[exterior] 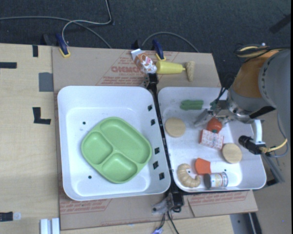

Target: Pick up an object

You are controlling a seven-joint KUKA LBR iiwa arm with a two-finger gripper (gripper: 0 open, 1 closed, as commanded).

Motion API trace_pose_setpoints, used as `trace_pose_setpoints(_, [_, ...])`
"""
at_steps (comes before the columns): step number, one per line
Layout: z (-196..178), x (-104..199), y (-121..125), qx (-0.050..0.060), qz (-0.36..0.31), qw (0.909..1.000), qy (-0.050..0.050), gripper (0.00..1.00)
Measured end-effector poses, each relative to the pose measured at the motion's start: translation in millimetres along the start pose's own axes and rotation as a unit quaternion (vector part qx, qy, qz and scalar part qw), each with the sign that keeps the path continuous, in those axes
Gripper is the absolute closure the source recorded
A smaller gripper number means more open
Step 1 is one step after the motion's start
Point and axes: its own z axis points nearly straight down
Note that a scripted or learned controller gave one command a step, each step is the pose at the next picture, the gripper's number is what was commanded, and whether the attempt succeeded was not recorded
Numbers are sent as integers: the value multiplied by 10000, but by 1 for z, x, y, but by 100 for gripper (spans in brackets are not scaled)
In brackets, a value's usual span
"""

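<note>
A: What step is it on?
B: Approach, I'd guess. Gripper (208,115) fingers are spread, nothing between them. The tomato (214,125) sits just below them, so it needs lowering and closing.

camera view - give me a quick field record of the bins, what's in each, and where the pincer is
left bin: green divided plate
right bin: green block, two tan discs, red ball, checked box, orange block, croissant, small jar
behind the bins: banana, small packet
pincer: over the right bin, beside the red ball
pincer fingers: cannot tell
</note>
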Motion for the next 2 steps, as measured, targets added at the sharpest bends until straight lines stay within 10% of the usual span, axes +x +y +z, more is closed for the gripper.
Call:
trace_pose_setpoints(1, [-10, 0, 1, -15, -3, 10000, -10, 100])
trace_pose_setpoints(2, [-32, 63, 1, 19, -10, 10000, 18, 100])
